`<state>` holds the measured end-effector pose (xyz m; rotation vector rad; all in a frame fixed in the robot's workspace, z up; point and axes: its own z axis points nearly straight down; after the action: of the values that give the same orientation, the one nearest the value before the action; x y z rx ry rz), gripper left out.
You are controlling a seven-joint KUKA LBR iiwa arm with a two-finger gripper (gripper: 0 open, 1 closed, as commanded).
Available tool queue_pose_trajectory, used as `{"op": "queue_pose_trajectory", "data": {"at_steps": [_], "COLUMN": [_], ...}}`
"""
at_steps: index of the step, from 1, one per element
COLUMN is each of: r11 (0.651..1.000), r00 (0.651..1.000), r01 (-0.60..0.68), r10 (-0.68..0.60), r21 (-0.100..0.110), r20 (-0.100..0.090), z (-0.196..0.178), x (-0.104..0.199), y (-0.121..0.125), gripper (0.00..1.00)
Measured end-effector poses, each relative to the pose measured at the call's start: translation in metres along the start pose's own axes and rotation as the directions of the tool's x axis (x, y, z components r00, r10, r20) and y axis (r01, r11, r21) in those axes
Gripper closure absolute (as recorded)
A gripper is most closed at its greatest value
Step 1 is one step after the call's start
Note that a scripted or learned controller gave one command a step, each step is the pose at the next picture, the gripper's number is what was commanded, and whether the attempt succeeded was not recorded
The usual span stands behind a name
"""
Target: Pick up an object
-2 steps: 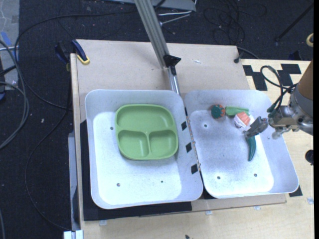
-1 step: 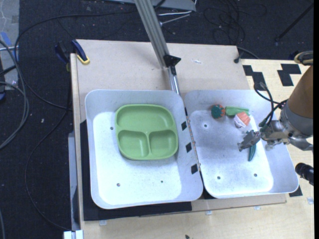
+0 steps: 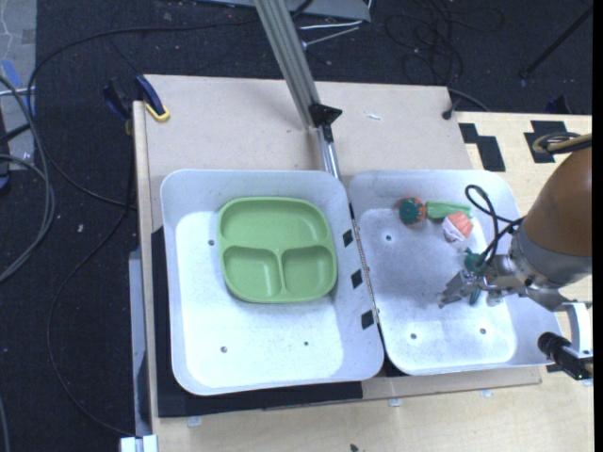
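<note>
End effector (image 3: 459, 293) sits low over the right bin (image 3: 415, 342), roughly mid-floor, pointing toward the left bin; can't tell how it's set, too small and blurred, and nothing visible in it. Landmark = right bin. Toward its far rim: a small toy cluster, green-and-orange ball (image 3: 411, 211) with a green piece (image 3: 443, 209) just beside it, then a red-and-white object (image 3: 458, 226) nearer the end effector but apart from it. A black cable loop (image 3: 482, 207) hangs off the arm (image 3: 563, 224) over that far right corner, beside the red-and-white object. Left of the right bin, the left bin (image 3: 188, 347) overlaps its edge and holds a green divided plate (image 3: 278, 250). Beyond the right bin, a grey metal pole (image 3: 292, 55) slants across the counter (image 3: 236, 125).
</note>
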<state>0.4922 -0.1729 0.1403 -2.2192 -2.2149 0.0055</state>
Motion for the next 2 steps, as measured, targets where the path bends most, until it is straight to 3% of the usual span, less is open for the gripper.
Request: {"op": "queue_pose_trajectory", "data": {"at_steps": [1,2], "r11": [1.0,1.0], "r00": [1.0,1.0], "r01": [0.0,-0.002], "r10": [0.0,0.002], "r21": [-0.01,-0.017], "r20": [0.003,0.007], "z": [0.047,0.035], "x": [0.0,-0.002], "y": [0.001,0.003], "gripper": [0.0,1.0]}}
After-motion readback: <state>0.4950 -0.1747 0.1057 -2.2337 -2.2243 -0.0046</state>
